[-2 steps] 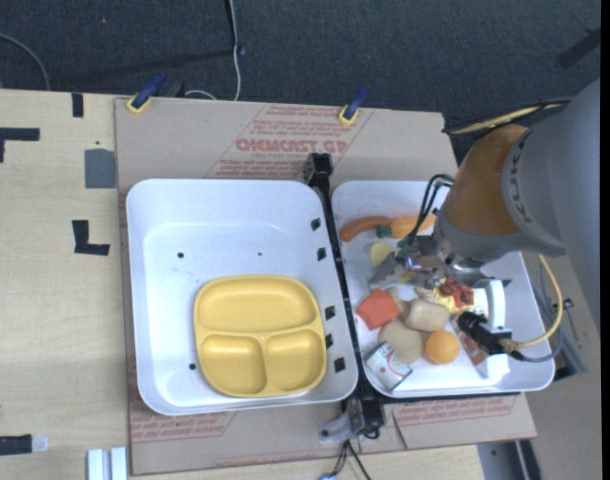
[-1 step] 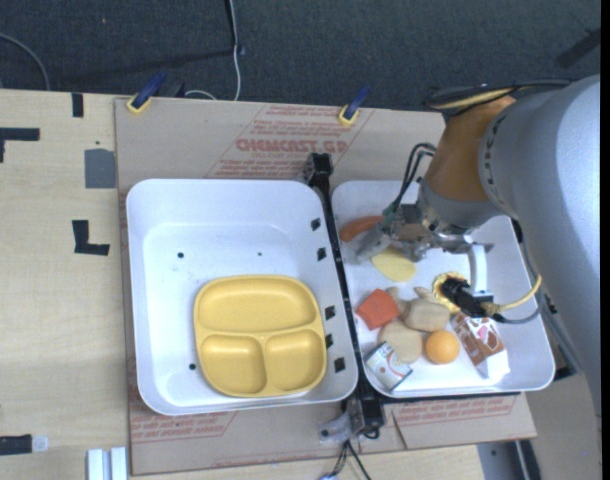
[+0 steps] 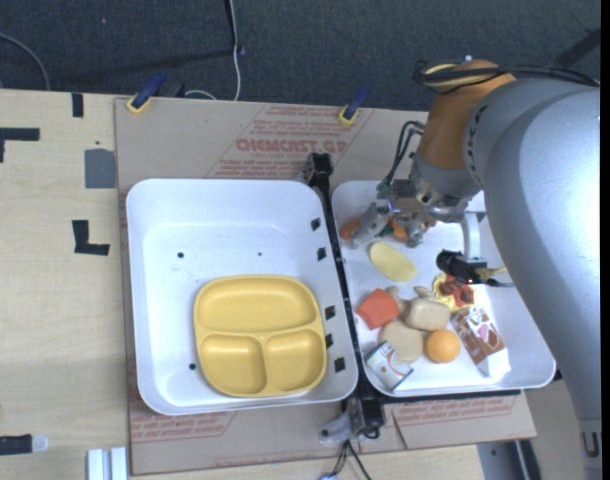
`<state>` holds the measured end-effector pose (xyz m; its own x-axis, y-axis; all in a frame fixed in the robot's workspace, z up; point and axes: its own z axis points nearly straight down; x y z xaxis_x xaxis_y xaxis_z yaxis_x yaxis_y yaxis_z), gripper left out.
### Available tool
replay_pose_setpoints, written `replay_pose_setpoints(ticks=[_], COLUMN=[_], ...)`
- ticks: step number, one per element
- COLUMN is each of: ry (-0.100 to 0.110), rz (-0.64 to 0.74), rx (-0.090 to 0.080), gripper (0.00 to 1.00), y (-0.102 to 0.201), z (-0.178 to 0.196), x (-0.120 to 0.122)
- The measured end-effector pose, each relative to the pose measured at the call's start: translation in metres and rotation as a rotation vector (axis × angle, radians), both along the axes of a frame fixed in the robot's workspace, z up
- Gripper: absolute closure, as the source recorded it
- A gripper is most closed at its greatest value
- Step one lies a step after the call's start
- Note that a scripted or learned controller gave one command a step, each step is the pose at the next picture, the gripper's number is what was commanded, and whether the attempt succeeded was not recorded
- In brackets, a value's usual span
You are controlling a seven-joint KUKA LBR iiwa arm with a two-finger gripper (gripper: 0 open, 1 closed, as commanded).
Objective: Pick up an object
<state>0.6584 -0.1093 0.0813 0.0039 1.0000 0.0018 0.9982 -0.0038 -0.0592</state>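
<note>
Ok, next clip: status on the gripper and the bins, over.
Gripper low over the right bin's far end, fingers unreadable. Pale yellow piece just below it; orange ball and red block nearer the front. Yellow divided tray in left bin.

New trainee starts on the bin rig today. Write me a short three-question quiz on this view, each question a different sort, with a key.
1. True or false: the yellow divided tray lies in the right bin.
2. Multiple choice: which thing lies nearest the front edge of the right bin? A) the pale yellow oval B) the orange ball C) the orange-red block
3. Fill in: the gripper is over the ____ part of the right bin, far or near.

Key
1. False: it lies in the left bin.
2. B
3. far
</note>
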Motion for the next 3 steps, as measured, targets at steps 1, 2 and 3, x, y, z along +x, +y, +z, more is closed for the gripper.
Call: replay_pose_setpoints(ticks=[1,2,3], ry=[-0.004,-0.005,-0.005], rz=[-0.002,-0.004,-0.003], rx=[0.005,0.001,0.001], gripper=[0.0,0.0,0.0], y=[-0.0024,-0.001,-0.0015], z=[-0.0004,-0.0002,-0.0003], x=[-0.0004,-0.0005,-0.0004])
